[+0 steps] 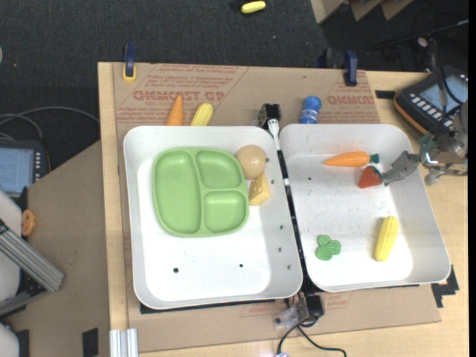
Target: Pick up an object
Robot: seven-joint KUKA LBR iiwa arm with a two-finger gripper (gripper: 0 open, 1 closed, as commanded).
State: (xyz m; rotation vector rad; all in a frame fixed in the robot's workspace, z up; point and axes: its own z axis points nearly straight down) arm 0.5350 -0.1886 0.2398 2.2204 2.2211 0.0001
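Bench: brown board (223, 88) lying over dark carpet, two clamps gripping its far edge, cables trailing off the near side.
Left bin: white bin (208, 274) holding a green divided plate (199, 192); a tan ball (251, 160) and a pale yellow wedge (259, 190) sitting just right of the plate.
Right bin: white bin (349, 266) holding four loose pieces, well spread.
Carrot: orange carrot (346, 159) lying crosswise at the far side of the right bin.
Strawberry: red strawberry (370, 177) sitting just near of the carrot's right end, touching or almost touching the finger tips.
Corn: yellow corn cob (385, 237) lying toward the near right, well apart from the rest.
Green piece: small leafy green toy (327, 248) resting near the bin's middle, near side.
Behind the bins: another carrot (175, 111), another corn (201, 114) and a blue bottle (311, 110) lying on the board.
Gripper: gripper (392, 172) reaching in low from the right over the right bin's far right corner, angled toward the strawberry.
Fingers: pointing at the strawberry; gap too small and dark to read, so cannot tell whether they are wide or narrow. Nothing seen between them.
Target, judged: strawberry looking the likeliest pick, being closest.
Doing it well, judged: centring the fingers over the strawberry's body instead of skimming its right edge; keeping clear of the carrot so it is not getting nudged; closing only once both fingers are straddling the fruit, then lifting straight up.
Risk, judged: small rounded piece possibly squirting left out of a one-sided pinch.
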